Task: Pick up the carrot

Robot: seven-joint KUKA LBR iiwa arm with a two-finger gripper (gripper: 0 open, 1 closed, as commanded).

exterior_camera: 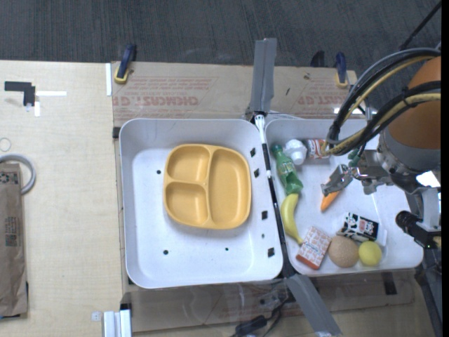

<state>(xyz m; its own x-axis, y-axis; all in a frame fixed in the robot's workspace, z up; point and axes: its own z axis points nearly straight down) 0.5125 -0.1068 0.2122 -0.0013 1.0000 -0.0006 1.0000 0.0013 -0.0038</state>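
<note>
The carrot (327, 201) is a small orange piece in the middle of the right bin (393, 262). Its lower tip points toward the bin's front and its upper end is tucked between my fingertips. My gripper (335, 183) reaches in from the right and sits directly over that upper end, shut on it. The grey wrist and the orange band lie to the right, above the bin's right side. I cannot tell whether the carrot rests on the bin floor or hangs just above it.
A green bottle (286, 168) and a banana (290, 216) lie along the right bin's left wall. A snack packet (313, 246), a brown ball (344, 251), a lemon (370, 253) and a cow-print carton (360, 227) crowd its front. A yellow divided plate (208, 186) sits in the left bin (140, 258).
</note>
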